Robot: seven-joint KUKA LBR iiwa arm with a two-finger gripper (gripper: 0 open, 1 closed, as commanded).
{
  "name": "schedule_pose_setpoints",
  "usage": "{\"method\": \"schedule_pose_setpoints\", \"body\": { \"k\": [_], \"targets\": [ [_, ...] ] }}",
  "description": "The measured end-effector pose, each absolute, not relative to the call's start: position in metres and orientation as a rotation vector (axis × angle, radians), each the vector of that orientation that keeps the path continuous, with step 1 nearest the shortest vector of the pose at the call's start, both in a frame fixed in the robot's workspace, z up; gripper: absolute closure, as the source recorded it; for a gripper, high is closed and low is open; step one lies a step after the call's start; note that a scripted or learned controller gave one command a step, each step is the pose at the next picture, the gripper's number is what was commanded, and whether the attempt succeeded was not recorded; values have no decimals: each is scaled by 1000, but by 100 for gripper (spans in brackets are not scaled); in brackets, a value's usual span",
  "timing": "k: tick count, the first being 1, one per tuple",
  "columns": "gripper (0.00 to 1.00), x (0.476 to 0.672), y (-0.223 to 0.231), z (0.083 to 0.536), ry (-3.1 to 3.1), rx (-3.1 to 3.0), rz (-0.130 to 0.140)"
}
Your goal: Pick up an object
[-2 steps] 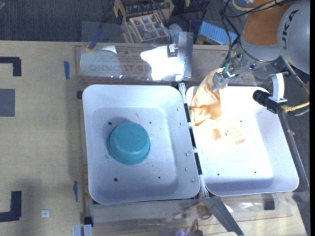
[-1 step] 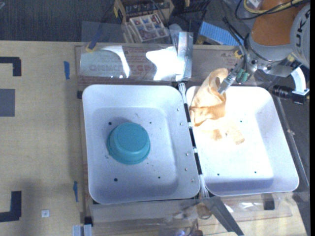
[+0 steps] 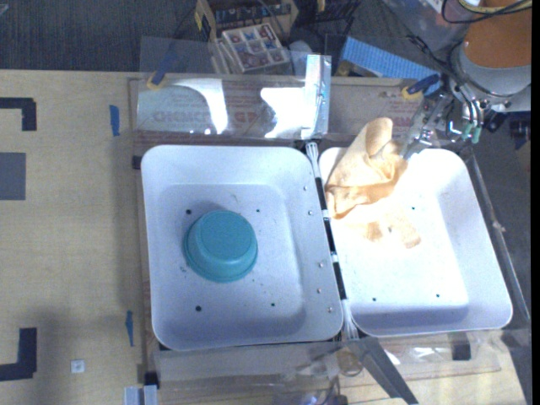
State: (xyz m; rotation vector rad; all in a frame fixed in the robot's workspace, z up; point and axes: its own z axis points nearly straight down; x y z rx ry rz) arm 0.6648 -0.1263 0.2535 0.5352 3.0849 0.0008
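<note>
You are working at the right-hand shallow white plastic bin (image 3: 472, 310), where the grey arm with the orange band (image 3: 498, 24) is reaching in from the upper right. Its two-finger gripper (image 3: 411, 148) is sitting at the bin's far rim, touching the raised upper edge of the crumpled yellow-orange cloth (image 3: 364, 174). The cloth appears pinched there and is hanging up off the floor at that corner, so you are likely gripping one fold of it, with the fingers closed on fabric rather than spread.

To do this well, you should be lifting straight and slowly: a grip on a single fold can slip, and the trailing part is draping over the divider between the bins, where it could be snagging. Keep watching whether the lower folds are following the gripper.

The cloth is lying in the right bin's near-left corner region against the shared wall, with a faint orange patch showing on the bright floor below it.

The left-hand shallow white plastic bin (image 3: 169, 175) is holding one round teal plastic bowl (image 3: 221, 244), sitting upside down near its middle, well apart from the gripper.
</note>
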Motion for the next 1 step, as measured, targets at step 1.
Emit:
{"method": "schedule_pose_setpoints", "body": {
  "k": [1],
  "targets": [
    [0,665,-127,254,3085,536,1]
  ]
}}
